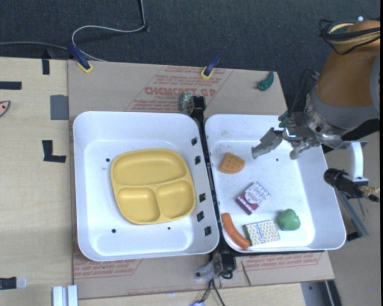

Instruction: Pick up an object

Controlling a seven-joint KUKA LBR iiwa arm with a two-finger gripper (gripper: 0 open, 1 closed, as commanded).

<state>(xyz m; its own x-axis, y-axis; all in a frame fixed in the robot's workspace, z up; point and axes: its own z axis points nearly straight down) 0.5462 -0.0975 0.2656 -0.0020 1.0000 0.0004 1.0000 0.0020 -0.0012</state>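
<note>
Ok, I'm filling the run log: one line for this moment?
gripper: open, above right bin, holding nothing | nearest: waffle toy | left bin: yellow tray

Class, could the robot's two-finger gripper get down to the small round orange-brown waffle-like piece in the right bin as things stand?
Probably yes. The gripper hangs over the right white bin, fingers apart, just right of the orange-brown waffle-like piece, which lies alone with bare floor around it.

We see our arm (348,75) reaching in from the right, its gripper (282,149) angled down-left with fingers spread apart, holding nothing.
</note>
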